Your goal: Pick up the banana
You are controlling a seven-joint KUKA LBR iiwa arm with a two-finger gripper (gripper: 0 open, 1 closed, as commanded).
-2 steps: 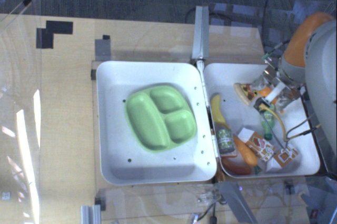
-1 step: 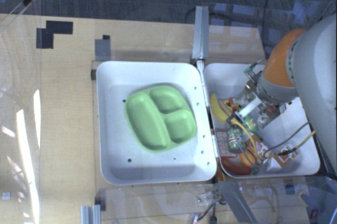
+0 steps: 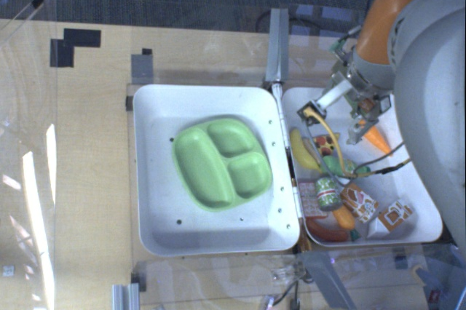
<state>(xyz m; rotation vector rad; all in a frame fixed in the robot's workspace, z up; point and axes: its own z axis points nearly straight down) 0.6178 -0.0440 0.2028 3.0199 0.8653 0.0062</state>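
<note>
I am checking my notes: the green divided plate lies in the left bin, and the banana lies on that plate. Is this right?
No. The camera view shows the green divided plate in the left bin, but the banana lies in the right bin, near its left wall.

The curved yellow banana point(image 3: 303, 150) lay flat and lengthwise, near the gripper point(image 3: 359, 119), on its view-left side.

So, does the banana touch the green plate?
Apart. The camera view shows the banana in the right bin and the green plate in the left bin, with their rims between.
</note>
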